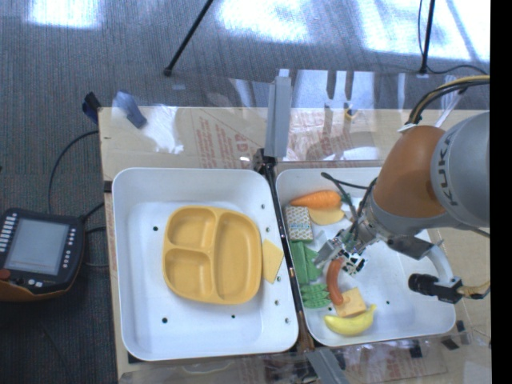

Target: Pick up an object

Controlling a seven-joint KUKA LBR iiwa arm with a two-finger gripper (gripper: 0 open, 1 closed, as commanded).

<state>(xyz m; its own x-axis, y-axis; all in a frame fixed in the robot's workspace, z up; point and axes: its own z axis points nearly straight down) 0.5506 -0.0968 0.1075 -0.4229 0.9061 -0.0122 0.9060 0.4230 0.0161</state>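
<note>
Grey carpeted floor (120, 54) behind; pale bench (200, 130) bearing two shallow white bins side by side, smooth and glossy. Left bin (136, 326): yellow plastic tray (212, 254), rounded, moulded into three compartments, with a thin yellow cheese slice (273, 260) touching its right edge. Right bin (424, 314): toy foods crowded along the left wall. From far to near: tapered orange carrot (317, 199); checkered cracker square (299, 223); flat ribbed green piece (308, 274); slim red-orange sausage (334, 281), slightly curved; small orange-yellow block (351, 302); curved yellow banana (350, 323). Grey arm with orange band (408, 178) entering from right. Gripper (344, 256) low over the right bin, directly above the sausage's upper end, fingers slightly parted, nothing seen held between them. Sausage lying on the bin floor, between green piece and gripper tips.
</note>
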